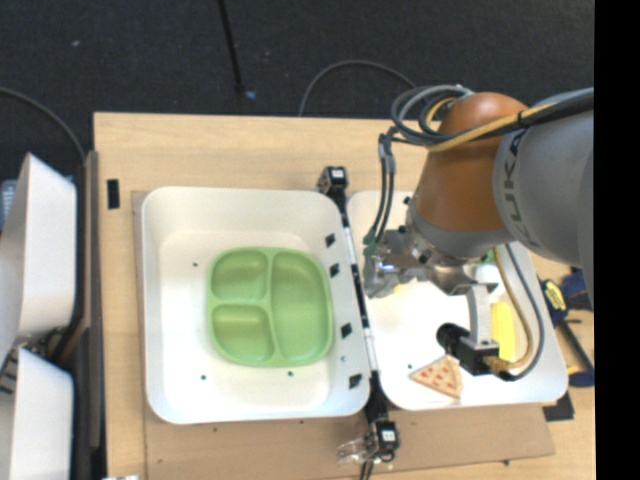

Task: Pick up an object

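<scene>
A wooden worktop (200,138) carries two shallow white bins side by side. The left bin (160,218) holds one thing, a pale green plate (270,305) with three compartments. It lies flat around the middle of the bin floor, apart from all four walls.

The right bin (415,318) is largely covered by the arm (470,178), whose orange band and grey body hang over its upper half in the view. The gripper (384,271) sits low at the right bin's left edge, just beside the wall shared with the left bin, over bare white floor. Nothing can be seen held in it, and from this angle I cannot tell whether it is open or closed.

Two loose things show in the right bin. A triangular pizza slice (438,377), orange with red spots, lies flat near the bin's bottom edge, well apart from the gripper. A yellow thing (503,328), partly hidden by cable, lies near the bin's right edge; its shape is unclear.
</scene>
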### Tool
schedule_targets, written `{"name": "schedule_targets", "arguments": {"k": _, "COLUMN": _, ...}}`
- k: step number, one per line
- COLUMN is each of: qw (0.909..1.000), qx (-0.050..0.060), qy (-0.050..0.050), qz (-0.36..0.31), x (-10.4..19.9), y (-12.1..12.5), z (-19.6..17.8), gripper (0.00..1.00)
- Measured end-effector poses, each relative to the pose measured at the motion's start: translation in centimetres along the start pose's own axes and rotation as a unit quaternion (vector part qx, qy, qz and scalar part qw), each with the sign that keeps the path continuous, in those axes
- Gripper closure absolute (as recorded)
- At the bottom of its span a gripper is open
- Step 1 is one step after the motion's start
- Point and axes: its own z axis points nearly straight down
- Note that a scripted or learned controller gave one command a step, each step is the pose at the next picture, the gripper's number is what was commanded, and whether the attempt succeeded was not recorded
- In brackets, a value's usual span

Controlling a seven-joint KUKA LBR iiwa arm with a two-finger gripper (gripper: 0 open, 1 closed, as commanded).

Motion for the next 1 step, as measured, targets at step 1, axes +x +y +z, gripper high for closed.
{"name": "schedule_targets", "arguments": {"k": 1, "qw": 1.0, "qx": 0.0, "qy": 0.0, "qz": 0.0, "x": 4.23, "y": -0.92, "z": -0.33, "gripper": 1.0}}
